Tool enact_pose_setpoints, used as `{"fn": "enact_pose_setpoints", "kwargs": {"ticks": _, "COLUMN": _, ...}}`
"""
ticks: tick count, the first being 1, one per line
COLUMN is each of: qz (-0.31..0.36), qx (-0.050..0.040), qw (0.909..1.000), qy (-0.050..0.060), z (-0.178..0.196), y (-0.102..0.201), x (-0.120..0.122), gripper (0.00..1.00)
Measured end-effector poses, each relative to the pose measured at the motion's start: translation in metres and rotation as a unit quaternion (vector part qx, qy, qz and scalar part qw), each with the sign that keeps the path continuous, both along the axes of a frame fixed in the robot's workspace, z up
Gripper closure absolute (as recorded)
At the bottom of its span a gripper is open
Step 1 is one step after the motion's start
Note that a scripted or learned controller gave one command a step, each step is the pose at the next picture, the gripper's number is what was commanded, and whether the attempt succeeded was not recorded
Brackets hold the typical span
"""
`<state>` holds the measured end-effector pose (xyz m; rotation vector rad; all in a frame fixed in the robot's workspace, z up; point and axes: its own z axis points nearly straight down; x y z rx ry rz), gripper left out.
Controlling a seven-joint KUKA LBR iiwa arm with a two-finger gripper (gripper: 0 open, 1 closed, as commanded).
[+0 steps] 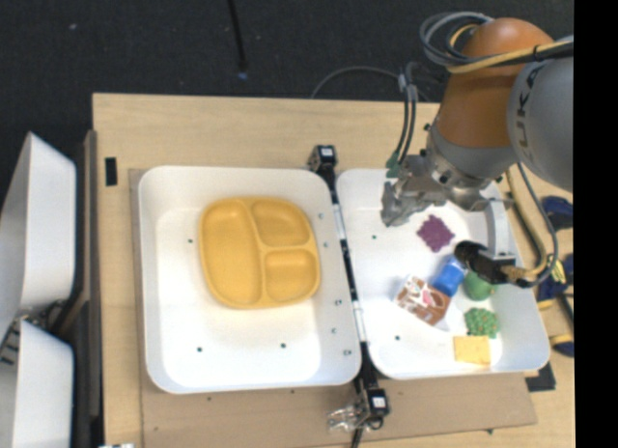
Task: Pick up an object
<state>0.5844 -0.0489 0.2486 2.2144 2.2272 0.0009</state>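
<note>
My gripper [397, 207] hangs over the upper left part of the right bin [386, 340], above bare white floor. A purple piece [435, 234] lies just to its right. Lower in the same bin sit a blue block [448, 275], a green round piece [477, 287], a red-and-white patterned packet [422, 299], a green bushy piece [481, 322] and a yellow square [472, 350]. Nothing is visible between the fingers.
The left bin [174, 340] holds a yellow divided tray [259, 249]. A black clip [323, 157] sits at the top of the seam between the bins. White containers [39, 224] stand off the bench's left side.
</note>
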Motion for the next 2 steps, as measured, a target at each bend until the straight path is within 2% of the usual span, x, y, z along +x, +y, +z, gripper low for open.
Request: {"fn": "enact_pose_setpoints", "kwargs": {"ticks": 2, "qz": 0.002, "qx": 0.0011, "qw": 1.0000, "qy": -0.001, "z": 0.009, "y": 0.116, "x": -0.022, "gripper": 1.00}}
